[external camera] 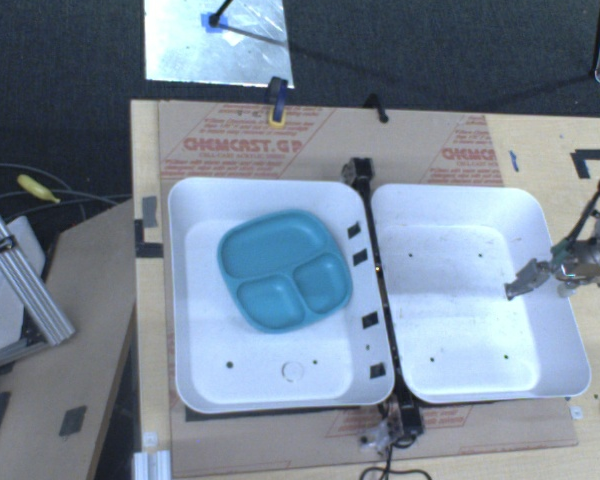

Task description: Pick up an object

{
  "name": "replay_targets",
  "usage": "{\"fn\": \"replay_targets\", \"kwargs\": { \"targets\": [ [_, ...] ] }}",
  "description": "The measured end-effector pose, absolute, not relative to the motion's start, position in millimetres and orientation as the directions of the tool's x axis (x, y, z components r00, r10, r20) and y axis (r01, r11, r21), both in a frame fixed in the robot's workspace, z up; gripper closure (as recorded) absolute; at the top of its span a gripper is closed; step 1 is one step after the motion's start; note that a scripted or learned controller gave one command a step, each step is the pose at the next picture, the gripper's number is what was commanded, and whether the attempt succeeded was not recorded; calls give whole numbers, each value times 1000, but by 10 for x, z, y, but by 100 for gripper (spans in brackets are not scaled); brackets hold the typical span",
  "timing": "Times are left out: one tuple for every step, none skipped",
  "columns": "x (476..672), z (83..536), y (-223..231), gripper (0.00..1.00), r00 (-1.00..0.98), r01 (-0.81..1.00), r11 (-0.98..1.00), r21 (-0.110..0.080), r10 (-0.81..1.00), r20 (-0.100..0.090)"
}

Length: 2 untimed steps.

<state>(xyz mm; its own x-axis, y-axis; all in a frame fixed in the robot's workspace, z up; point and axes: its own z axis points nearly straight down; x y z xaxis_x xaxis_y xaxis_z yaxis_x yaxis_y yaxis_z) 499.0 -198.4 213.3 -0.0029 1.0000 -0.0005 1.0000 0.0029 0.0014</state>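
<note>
Left white shallow bin (195, 368), frame centre-left: teal three-compartment plastic plate (283, 269), likely light, stiff, slick. Best purchase looks like its raised rim. Gripper (520, 283) at right edge; finger state unreadable.

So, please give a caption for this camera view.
Gripper over right bin; blue divided plate in left bin.

Not much of the arm on show, just the grey business end

The end effector (525, 280) is a small metallic grey piece that tapers to a blunt, slightly darker tip. Behind it sits a chunkier block of grey hardware with darker bits mixed in, kinda blurry. A couple of thin dark cables loop up off the top of it, and that's about all you can make out.
</note>
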Motion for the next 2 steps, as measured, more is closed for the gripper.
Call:
{"fn": "replay_targets", "kwargs": {
  "targets": [
    [4874,2475,-216,0,-17,1000,17,4,1000,4],
    [4894,3921,421,0,-13,1000,13,19,1000,5]
  ]
}}
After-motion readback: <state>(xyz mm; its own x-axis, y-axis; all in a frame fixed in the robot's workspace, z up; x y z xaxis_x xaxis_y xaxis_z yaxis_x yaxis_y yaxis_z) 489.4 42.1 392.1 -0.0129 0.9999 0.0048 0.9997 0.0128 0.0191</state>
